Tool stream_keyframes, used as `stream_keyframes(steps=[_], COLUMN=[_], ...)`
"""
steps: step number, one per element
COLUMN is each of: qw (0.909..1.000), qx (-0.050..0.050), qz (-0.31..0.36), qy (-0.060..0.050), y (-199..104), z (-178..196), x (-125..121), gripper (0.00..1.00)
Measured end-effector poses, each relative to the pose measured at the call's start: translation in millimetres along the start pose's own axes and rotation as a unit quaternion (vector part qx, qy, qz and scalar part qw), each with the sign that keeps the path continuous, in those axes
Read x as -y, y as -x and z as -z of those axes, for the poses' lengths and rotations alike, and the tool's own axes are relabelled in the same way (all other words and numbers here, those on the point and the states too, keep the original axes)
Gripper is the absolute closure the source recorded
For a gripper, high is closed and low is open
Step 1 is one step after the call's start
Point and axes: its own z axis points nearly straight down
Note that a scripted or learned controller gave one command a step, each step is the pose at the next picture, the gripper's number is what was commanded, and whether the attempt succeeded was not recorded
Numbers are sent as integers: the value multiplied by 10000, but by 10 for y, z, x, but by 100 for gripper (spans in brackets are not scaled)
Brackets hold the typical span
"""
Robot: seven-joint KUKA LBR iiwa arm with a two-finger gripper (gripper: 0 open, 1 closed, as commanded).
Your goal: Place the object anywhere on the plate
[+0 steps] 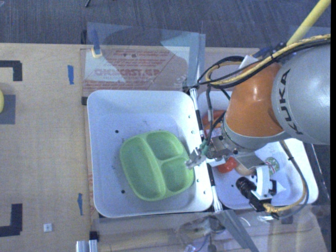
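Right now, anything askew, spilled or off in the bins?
Nothing spilled or broken. The green plate lies turned at an angle in the left bin, not square to its walls. The gripper hangs over the plate's right rim, near the divide between the bins. A red object sits in the right bin, mostly hidden under the arm.

The gripper (pixel 195 158) sits at the right rim of the green divided plate (pixel 155 165) in the left bin (pixel 105 114). An orange-red object (pixel 227 165) lies just right of the fingers, in the right bin (pixel 310 188), partly under the arm (pixel 273 104).
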Motion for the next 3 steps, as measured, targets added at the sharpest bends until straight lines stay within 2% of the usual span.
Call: stream_keyframes(steps=[1, 2, 3], qw=[10000, 10000, 9953], qx=[0, 11, -63], qz=[0, -21, 971], qy=[0, 23, 16], y=[0, 23, -719], z=[0, 108, -536], x=[0, -11, -120], gripper=[0, 100, 100])
